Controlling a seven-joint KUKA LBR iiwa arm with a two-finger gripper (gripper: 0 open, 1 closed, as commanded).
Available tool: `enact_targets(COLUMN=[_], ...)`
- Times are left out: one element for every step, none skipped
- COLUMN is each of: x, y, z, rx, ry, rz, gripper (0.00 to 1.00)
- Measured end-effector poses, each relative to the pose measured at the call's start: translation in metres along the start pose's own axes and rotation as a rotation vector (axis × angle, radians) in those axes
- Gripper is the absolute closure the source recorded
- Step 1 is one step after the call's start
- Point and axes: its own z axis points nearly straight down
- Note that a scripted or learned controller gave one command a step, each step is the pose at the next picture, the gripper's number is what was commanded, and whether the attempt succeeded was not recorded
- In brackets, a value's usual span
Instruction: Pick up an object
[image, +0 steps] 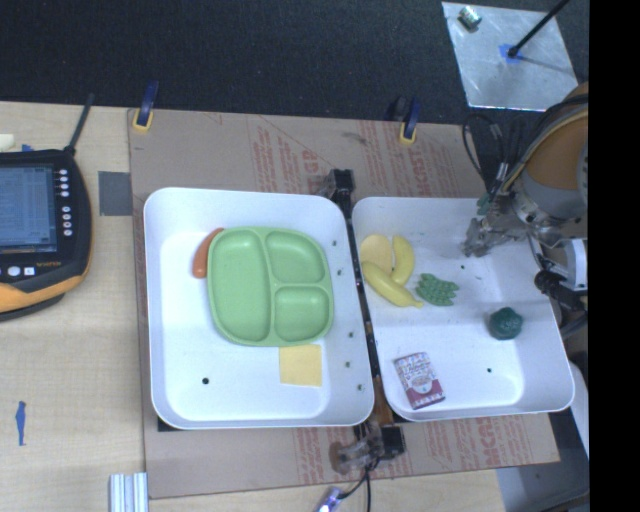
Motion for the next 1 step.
enact_targets(x=[0.0002], y=[0.0000], z=[0.0001], rx=[0.000], ry=[0.000], rz=[-0.001], gripper=[0.00])
